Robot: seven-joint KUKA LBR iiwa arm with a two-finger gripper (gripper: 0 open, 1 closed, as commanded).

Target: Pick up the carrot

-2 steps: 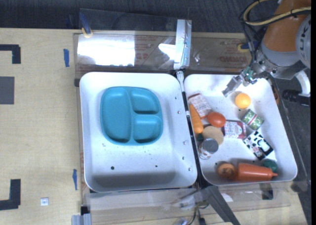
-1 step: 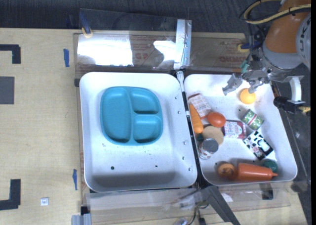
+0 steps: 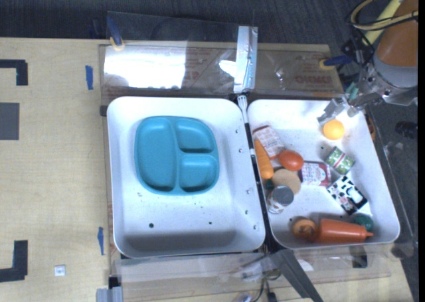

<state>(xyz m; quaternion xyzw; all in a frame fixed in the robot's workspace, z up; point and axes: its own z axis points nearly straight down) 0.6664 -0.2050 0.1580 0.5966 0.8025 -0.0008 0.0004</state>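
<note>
Carrot [image 3: 263,159] at bin's nine o'clock wall, gripper [image 3: 337,109] at one o'clock, grip state indiscernible; crowding tomato [image 3: 290,160] risks mis-grab.

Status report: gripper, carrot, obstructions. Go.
Gripper at right bin's far side, above yellow ball. Carrot against left wall, untouched. Tomato beside it.

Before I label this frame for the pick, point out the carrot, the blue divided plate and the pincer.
carrot [image 3: 263,160]: camera view, middle of its orange body by the bin's left wall.
blue divided plate [image 3: 157,154]: camera view, its large left compartment.
pincer [image 3: 330,113]: camera view, between its fingertips.
</note>
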